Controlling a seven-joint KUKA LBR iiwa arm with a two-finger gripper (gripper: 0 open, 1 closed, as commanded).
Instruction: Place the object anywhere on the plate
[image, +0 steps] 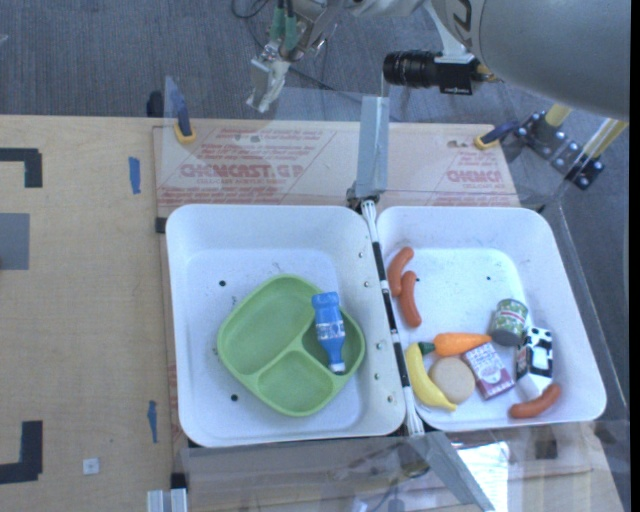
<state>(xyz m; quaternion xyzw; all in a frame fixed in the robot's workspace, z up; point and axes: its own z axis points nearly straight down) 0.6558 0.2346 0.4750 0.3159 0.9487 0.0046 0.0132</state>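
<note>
Up at the top edge the claw (268, 75) hangs over the grey floor, past the far side of the counter (80, 300), well apart from both bins. It looks small and partly washed out up there, and whether it is spread or pressed together, I cannot tell. The grey arm (560, 45) fills the upper right corner, cut off by the edge.

Down in the left bin (190, 250), the green plate (275, 350) sits with its three sections facing up. A blue bottle (330, 330) lies on the plate's right side, across the divider, with its cap end pointing toward the near edge.

The right bin (560, 260) carries the rest: two sausages (403, 283) near the left wall, a carrot (460, 343), a banana (425, 380) touching a round tan piece that is hard to name, a small red carton (492, 370), a can (509, 320), a black-and-white thing (540, 352) too small to make out, and another sausage (535, 402) at the near right corner.
</note>
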